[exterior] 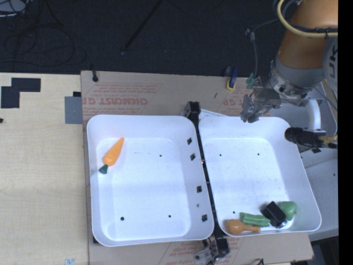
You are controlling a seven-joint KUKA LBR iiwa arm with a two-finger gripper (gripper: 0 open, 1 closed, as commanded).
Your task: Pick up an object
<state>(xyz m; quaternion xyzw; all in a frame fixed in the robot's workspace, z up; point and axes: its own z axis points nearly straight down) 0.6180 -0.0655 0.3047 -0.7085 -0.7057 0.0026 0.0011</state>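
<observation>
1. Gripper (251, 115) seen hanging over the far rim of the right bin (309, 200), near its back left corner, under the grey wrist and the orange band of the arm (309, 21).
2. Impossible to tell how the pincer stands – too dark and too small to judge, and nothing seen held in it.
3. Things to pick: an orange carrot (113, 152) lying alone in the left bin (94, 192), toward its far left corner, tilted.
4. In the right bin, near corner: a green piece (288, 207), a black block (273, 213) leaning on it, a long green pod (253, 219) and an orange-brown pear-like toy (240, 227), all close together, some touching.
5. Step in hand, as a judgement: the approach, before any descent – no object chosen yet by position.
6. Next move calls for travel well toward the near side of the right bin, then going down on one piece.
7. Risk there: crowded pieces beside the bin wall, so easy to push them or close on two at once.
</observation>
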